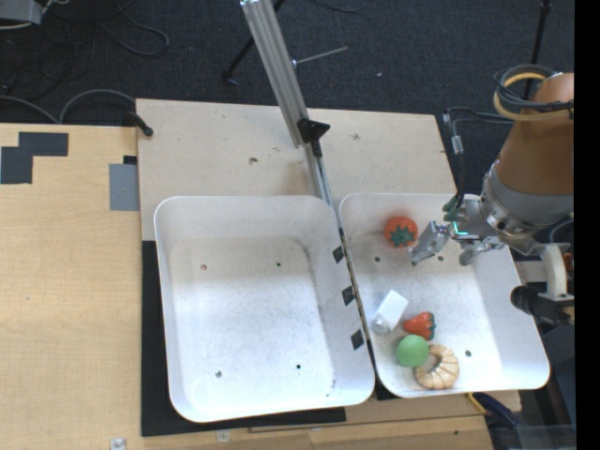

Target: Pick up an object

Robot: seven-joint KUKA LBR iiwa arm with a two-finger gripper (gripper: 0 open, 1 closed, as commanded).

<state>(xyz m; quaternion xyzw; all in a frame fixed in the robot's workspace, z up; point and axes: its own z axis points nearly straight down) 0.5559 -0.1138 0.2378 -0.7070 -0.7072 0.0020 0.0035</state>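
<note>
Both bins look like smooth, matt white plastic; the bench is pale wood-grain board, the floor dark rough carpet, the slanted rail brushed metal, the tomato slightly glossy

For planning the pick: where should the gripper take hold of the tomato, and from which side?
Probably grip the tomato across its round middle, coming from above. It sits apart from the other items in the right bin, so both fingers have room. The gripper is just right of it.
</note>
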